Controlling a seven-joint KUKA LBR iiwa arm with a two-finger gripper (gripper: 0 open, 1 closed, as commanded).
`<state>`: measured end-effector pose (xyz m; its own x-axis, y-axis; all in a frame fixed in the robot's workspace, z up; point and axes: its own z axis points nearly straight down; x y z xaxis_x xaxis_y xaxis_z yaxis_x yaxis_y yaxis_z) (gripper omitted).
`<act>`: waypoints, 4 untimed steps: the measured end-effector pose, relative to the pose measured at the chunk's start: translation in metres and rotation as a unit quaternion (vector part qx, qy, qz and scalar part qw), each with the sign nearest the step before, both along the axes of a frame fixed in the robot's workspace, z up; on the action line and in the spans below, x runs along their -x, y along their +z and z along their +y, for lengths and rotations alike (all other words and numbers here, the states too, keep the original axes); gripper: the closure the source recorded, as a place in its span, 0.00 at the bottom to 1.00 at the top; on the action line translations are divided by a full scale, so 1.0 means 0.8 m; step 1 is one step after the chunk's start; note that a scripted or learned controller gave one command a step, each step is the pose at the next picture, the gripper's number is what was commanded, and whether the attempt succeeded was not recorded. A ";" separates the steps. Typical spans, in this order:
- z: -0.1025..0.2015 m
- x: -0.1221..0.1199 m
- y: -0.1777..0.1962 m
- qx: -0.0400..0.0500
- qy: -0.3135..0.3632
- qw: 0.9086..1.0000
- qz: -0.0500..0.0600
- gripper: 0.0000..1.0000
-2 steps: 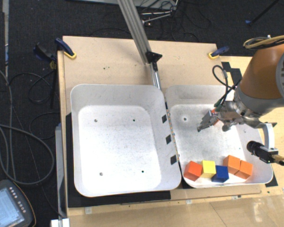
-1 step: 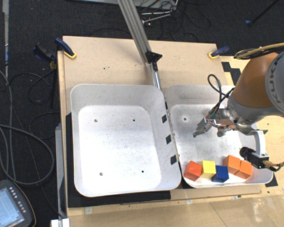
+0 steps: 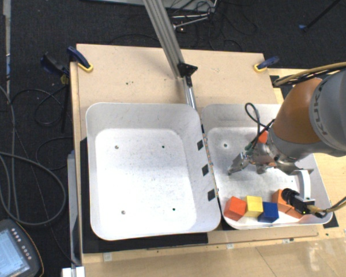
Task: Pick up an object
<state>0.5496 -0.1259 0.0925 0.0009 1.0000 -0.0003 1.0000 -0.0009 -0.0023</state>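
From the camera above the bench, the arm (image 3: 311, 117) reaches in from the right, grey with an orange band, and bends down over the right bin (image 3: 230, 133). Its gripper (image 3: 240, 165) hangs low above the bin's bare floor, near the middle. It looks small and dark from this angle, and whether it is spread or closed cannot be told; nothing can be seen held in it.

The things to pick lie in a cluster along the near edge of the right bin. An orange block (image 3: 236, 207) sits furthest left, a plain cube with a brighter top face. Just beside it, to the right, is a yellow block (image 3: 254, 203), and touching that on the near side is a blue block (image 3: 269, 212), the darkest of the three. Further right lies an orange-brown piece (image 3: 284, 202), partly hidden by a black part of the arm's fittings, so its shape is probably blocky but not certain. The gripper stands well apart from all of them.

The left bin (image 3: 104, 120) sits against the right bin on the bench (image 3: 138, 68).
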 end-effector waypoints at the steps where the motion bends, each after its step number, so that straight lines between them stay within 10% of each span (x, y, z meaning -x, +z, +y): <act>1: -0.001 -0.001 0.016 0.000 0.000 1.000 -0.002 1.00; 3: -0.002 -0.004 0.136 0.001 0.002 1.000 -0.004 1.00; 4: 0.059 -0.008 0.134 -0.001 0.004 1.000 -0.002 1.00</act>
